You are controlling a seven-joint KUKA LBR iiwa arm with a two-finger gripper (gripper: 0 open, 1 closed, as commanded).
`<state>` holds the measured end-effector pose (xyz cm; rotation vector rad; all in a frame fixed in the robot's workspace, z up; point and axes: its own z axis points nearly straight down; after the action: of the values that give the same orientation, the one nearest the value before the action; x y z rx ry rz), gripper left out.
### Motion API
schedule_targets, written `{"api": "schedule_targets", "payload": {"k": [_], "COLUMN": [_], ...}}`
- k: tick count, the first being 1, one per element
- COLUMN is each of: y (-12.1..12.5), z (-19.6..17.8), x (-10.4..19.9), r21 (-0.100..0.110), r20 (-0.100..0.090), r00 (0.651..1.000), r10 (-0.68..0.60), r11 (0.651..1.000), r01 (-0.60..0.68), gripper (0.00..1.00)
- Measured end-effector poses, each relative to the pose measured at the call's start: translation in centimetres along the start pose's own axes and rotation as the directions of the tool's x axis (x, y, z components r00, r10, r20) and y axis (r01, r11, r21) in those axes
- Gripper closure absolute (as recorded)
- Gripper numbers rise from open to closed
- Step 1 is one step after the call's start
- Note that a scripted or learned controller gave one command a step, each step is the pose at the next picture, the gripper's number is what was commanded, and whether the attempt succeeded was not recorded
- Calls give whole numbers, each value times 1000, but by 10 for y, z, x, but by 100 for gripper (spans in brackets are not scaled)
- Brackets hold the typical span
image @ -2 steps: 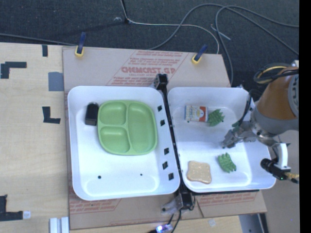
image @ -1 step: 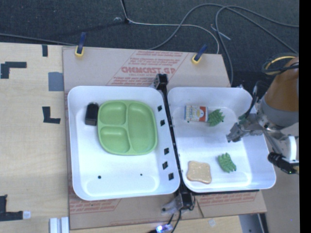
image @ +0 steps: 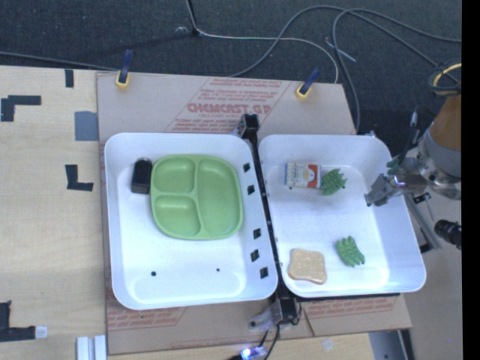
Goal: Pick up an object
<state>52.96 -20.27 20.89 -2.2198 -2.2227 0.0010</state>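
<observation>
Pincer [image: 379, 192] sits over the right rim of the right bin [image: 397, 235], low on the grey arm [image: 442, 160] that enters from the right with its orange band just above the wrist. Whether it is wide or narrow cannot be told at this slant, and nothing shows in it.

From the camera view, any pick lies to the pincer's left. Nearest is a green leafy toy [image: 332, 181], crinkled and soft-looking, a little up and left of the pincer, with a small printed carton [image: 302, 175] just beside it, flat-faced and boxy, its long side running left to right. Lower in the same bin are a second green leafy piece [image: 349, 251] and a tan toast-shaped slice [image: 307, 265], flat with rounded corners; both sit well below the pincer, toward the near wall.

The left bin [image: 120, 223] holds a pale green divided plate [image: 197, 197], smooth plastic with three compartments, and a small black block [image: 141, 175] touching its left edge. Both bins rest on a cardboard sheet [image: 225, 100] on the wooden bench [image: 45, 201].

My judgement: the upper leafy toy is the shortest reach, a short move left and down.
</observation>
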Motion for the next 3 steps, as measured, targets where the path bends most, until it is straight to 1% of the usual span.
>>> {"api": "schedule_targets", "payload": {"k": [1,2,3], "y": [0,-9,-2], "z": [-46,-48,-38], "x": [9,57,102], "r21": [-1,0,0], "r20": [0,0,1], "r00": [1000,1000,1000], "r10": [-1,-1,1], "r11": [1000,1000,1000], "r01": [1,1,-1], "gripper": [100,100,100]}}
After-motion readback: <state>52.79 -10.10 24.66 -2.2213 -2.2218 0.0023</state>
